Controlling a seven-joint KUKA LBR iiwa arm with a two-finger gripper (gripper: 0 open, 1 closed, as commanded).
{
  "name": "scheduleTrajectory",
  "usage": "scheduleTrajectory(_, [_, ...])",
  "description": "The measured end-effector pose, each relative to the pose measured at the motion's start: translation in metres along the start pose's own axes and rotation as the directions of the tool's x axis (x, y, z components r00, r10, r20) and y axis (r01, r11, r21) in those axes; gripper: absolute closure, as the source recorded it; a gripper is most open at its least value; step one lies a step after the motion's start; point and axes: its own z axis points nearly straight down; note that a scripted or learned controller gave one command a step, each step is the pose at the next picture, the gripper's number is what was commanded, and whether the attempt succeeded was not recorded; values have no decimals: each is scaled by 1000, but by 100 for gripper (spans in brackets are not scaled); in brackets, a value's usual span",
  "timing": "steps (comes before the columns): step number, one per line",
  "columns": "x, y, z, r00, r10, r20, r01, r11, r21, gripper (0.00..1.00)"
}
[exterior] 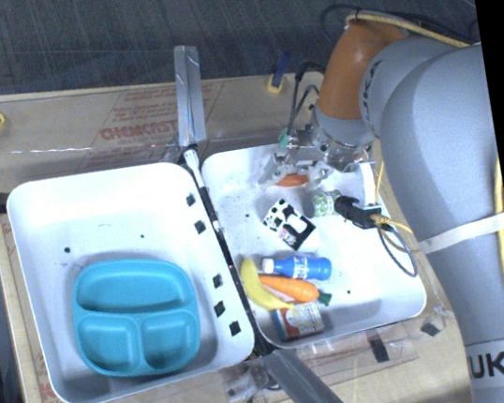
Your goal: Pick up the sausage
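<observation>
Camera view, right bin (394, 292). The sausage (292, 180) lies near the top of the right bin, right of frame centre: a small reddish-orange piece, short and rounded, directly under the end effector (307, 160). The arm comes in from the upper right of the frame with its orange band above the wrist.

End effector state: cannot tell. Its metal parts crowd the sausage and hide whether anything closes on it, so contact or a grip cannot be confirmed.

Other contents of the right bin, lower in the frame: a black-and-white patterned block (287, 221), a white bottle with blue label (296, 266), a carrot (289, 288), a banana (255, 285) against the divider, and a can (299, 321) by the bottom wall. The left bin holds a blue compartment tray (137, 315).

Handling judgement: probably a toy food piece, light, smooth-skinned and rounded, so likely to roll or squirt out under an off-centre pinch. Best taken across the short axis at mid-length, with the closing direction square to its long axis. The bin wall sits close above it; approach clearance looks tight.
</observation>
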Motion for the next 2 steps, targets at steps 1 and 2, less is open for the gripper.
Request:
scheduleTrajectory(1, [0,0,0,1000,0,0,0,1000,0,0])
scheduleTrajectory(2, [0,0,0,1000,0,0,0,1000,0,0])
